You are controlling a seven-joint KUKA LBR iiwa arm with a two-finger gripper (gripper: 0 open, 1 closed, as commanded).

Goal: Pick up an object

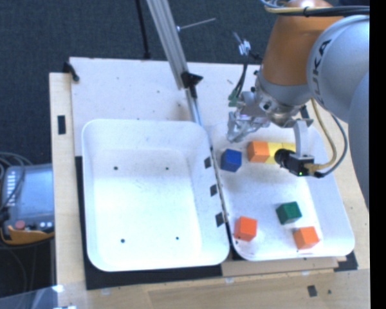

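- Leftward, left bin (148, 192) is sitting centre-left: smooth white plastic, shallow, rounded corners.
- Blue cube (231, 160) is lying upper left in right bin (334, 205); likely light, rigid, flat-faced, best pinched across opposite sides.
- Gripper (239, 132) is hovering just above the blue cube, holding nothing; finger gap can't be told.
- Orange block (258, 151), orange cube (246, 227), green cube (288, 212), another orange cube (306, 237) are sitting rightward.

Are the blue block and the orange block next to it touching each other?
Apart. The camera view shows a strip of white bin floor between the blue block and the orange block in the right bin.
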